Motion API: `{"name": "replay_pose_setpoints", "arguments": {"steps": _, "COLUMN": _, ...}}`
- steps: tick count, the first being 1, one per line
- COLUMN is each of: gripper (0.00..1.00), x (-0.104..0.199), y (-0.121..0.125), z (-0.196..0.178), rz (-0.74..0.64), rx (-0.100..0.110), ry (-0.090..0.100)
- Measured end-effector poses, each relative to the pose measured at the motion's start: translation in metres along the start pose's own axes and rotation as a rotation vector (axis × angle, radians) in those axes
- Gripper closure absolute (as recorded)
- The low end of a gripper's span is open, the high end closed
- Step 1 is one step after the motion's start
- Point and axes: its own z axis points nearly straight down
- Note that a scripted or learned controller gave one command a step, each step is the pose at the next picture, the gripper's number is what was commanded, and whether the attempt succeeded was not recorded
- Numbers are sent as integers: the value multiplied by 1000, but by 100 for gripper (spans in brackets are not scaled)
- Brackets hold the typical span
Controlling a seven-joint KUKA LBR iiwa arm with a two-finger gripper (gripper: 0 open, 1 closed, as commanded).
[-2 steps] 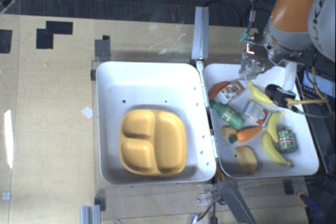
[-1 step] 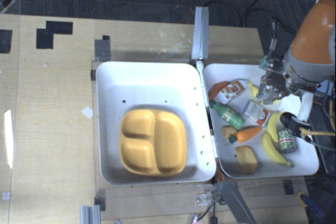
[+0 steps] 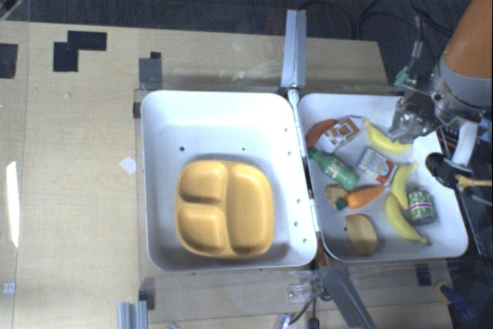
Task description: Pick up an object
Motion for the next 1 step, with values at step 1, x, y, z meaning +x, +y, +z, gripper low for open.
{"name": "replay_pose_setpoints", "arguments": {"steps": 1, "gripper": 100, "x": -65, "y": 50, "z": 15, "rz": 186, "rx": 1, "ry": -1}}
